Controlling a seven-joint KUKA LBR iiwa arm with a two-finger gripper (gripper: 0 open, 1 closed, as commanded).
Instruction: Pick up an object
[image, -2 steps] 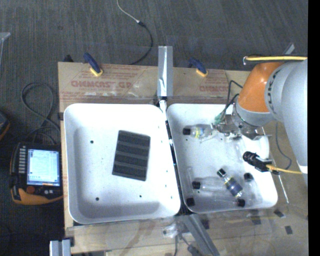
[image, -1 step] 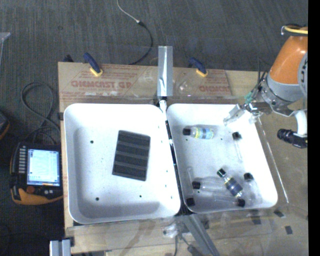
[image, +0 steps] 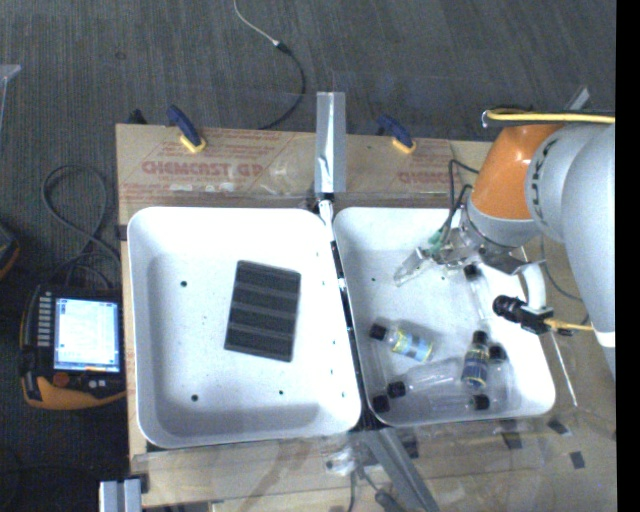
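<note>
My gripper (image: 420, 262) hangs low over the upper middle of the right bin (image: 365, 235), pointing left from the grey arm with its orange band (image: 505, 185). Nothing shows between its tips. Several small clear bottles with black caps lie in the lower half of this bin. One has a yellow label (image: 405, 342), one a blue label (image: 477, 366), and a clear one (image: 432, 382) lies by the front wall. All lie below the gripper and apart from it. A black ridged rectangular pad (image: 263, 309) lies flat in the middle of the left bin (image: 150, 300).
A metal post (image: 329, 140) stands at the back, above the wall that the two bins share. Blue clamps (image: 185, 127) hold the cardboard backing. A handheld pendant with a lit screen (image: 75, 340) lies left of the bench.
</note>
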